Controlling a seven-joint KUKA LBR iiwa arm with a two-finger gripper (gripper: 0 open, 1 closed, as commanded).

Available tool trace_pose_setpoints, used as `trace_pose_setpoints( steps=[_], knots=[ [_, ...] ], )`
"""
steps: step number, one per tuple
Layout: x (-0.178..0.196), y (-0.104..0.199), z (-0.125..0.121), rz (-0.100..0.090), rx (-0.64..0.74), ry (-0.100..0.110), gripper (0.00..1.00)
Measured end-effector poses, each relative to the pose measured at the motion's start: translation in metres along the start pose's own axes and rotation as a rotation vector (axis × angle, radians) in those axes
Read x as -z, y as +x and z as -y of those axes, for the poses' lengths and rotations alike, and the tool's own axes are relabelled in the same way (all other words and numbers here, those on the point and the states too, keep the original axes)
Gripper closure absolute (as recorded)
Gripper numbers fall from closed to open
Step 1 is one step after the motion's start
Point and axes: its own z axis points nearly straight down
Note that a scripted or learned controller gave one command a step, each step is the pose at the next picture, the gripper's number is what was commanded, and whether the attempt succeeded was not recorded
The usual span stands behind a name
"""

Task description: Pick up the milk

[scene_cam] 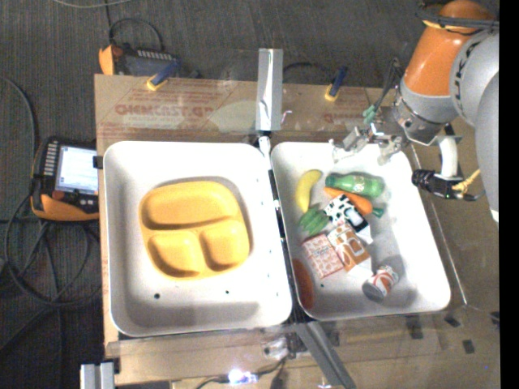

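Note:
The milk (344, 209) is a small carton with black and white cow patches, lying in the middle of the right bin (422, 241) among other groceries. It touches an orange carrot (366, 206) on its right and a green vegetable (313, 220) on its left. My gripper (370, 140) hangs over the far rim of the right bin, up and to the right of the milk and well apart from it. Its fingers are open with nothing between them.
The right bin also holds a banana (307, 189), a green bottle (357, 184), two red-orange boxes (337, 251) and a soda can (379, 281). An orange divided tray (196, 226) lies in the left bin (122, 177). A handheld pendant (69, 177) sits left of the bench.

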Motion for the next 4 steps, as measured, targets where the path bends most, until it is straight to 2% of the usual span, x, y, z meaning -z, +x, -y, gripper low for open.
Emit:
trace_pose_setpoints(
  steps=[1, 2, 3, 4],
  knots=[
    [-0.098, 0.037, 0.059, 0.001, 0.308, -0.004, 0.0],
    [-0.104, 0.036, 0.079, 0.007, 0.229, -0.027, 0.0],
    [-0.096, 0.036, 0.08, 0.006, 0.228, -0.024, 1.0],
    [-0.105, 0.022, 0.067, 0.005, 0.616, -0.008, 1.0]
  ],
)
